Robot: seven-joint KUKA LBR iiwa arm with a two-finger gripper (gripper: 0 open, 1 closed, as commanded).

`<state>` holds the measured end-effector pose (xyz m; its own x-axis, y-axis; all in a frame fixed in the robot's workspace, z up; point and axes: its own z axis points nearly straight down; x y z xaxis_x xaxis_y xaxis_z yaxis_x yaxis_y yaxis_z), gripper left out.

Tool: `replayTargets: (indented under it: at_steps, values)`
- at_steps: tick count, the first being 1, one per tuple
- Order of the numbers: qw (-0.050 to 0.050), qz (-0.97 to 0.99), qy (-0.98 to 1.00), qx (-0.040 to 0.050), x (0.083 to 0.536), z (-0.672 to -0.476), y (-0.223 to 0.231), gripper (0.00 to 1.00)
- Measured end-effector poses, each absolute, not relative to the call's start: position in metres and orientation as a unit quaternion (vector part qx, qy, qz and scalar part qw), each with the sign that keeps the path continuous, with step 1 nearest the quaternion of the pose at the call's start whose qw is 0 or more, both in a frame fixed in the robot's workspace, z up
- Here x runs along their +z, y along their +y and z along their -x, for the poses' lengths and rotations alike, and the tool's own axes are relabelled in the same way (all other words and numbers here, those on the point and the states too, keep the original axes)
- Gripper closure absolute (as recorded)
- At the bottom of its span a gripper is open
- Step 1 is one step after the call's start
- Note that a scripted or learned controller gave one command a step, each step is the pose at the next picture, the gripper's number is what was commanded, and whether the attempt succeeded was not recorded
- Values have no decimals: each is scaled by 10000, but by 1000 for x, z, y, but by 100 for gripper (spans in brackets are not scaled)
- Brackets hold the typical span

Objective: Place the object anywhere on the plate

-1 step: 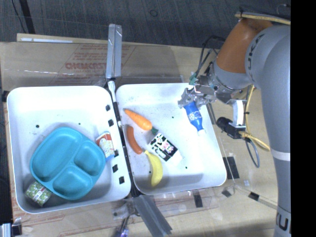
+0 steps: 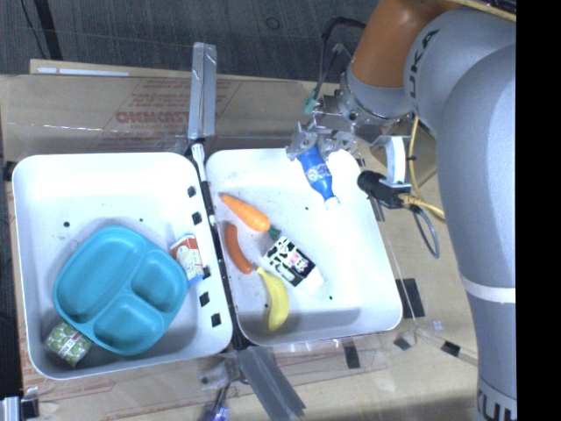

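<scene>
Robot lab bench: white bins (image 2: 355, 318) on cardboard-covered table (image 2: 105, 103) (cables (image 2: 425, 217) trailing), toy food, industrial arm (image 2: 465, 103).

Right bin (image 2: 377, 270) on your counter (image 2: 105, 103): carrot (image 2: 245, 211) beside sausage (image 2: 237, 247), black-and-white carton (image 2: 290, 262) touching banana (image 2: 275, 299) near the front wall. Left bin (image 2: 53, 182): small red-and-white packet (image 2: 188, 257) by the divider, green patterned cup (image 2: 67, 343) in your front-left corner
</scene>
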<state>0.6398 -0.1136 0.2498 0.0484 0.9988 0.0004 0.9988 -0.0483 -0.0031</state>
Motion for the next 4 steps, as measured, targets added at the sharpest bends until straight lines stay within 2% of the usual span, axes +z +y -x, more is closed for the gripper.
replayTargets:
  at_steps: [1,2,3,4]
  values:
    - [29,8001,-5999,31,230,-561,-62,100]
    - [19,7545,-6563,20,233,-518,12,100]
    - [16,7482,-6635,24,243,-493,100,100]
    - [14,7487,-6629,23,243,-493,99,0]
